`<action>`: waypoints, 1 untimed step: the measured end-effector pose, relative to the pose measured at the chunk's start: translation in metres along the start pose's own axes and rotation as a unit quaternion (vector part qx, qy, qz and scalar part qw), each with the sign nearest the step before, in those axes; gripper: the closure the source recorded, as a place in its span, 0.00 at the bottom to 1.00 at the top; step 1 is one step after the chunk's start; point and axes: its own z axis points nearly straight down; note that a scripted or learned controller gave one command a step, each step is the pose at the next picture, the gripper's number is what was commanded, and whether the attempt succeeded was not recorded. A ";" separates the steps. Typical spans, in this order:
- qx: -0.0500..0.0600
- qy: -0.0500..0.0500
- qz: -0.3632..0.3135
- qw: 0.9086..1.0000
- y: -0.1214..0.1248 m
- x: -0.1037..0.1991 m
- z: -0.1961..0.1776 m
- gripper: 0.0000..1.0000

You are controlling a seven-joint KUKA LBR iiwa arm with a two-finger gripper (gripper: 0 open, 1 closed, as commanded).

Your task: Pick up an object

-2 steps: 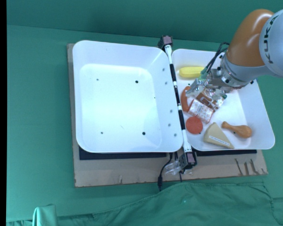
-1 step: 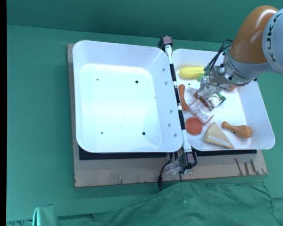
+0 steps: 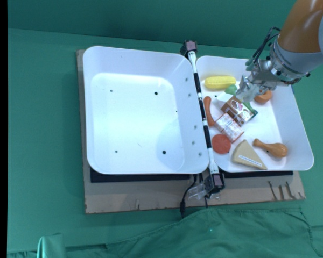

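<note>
You are looking at the arm (image 3: pixel 307 31) reaching in from the right and hanging over the right bin (image 3: pixel 299 128), with its pincer (image 3: pixel 246 90) low over the toy food near the bin's far middle. How far the pincer is standing apart cannot be told; its tips are blending into the items beneath, and nothing is showing clearly as gripped.

Right bin contents: a yellow corn-like piece (image 3: pixel 219 82) is lying near the far left corner, just left of the pincer. A small brown packet (image 3: pixel 238 109) is sitting directly below the pincer, beside a red-and-white packet (image 3: pixel 227 126). An orange sausage (image 3: pixel 208 110) is lying along the left wall. A red disc (image 3: pixel 222 143), a cheese wedge (image 3: pixel 247 156) and a drumstick (image 3: pixel 271 148) are resting toward the near edge. Another orange piece (image 3: pixel 264 97) is peeking out just right of the pincer.

The left bin (image 3: pixel 97 63) is sitting beside it on the green counter (image 3: pixel 37 117).
</note>
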 end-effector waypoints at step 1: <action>-0.001 0.000 0.000 1.000 -0.004 0.006 -0.053 1.00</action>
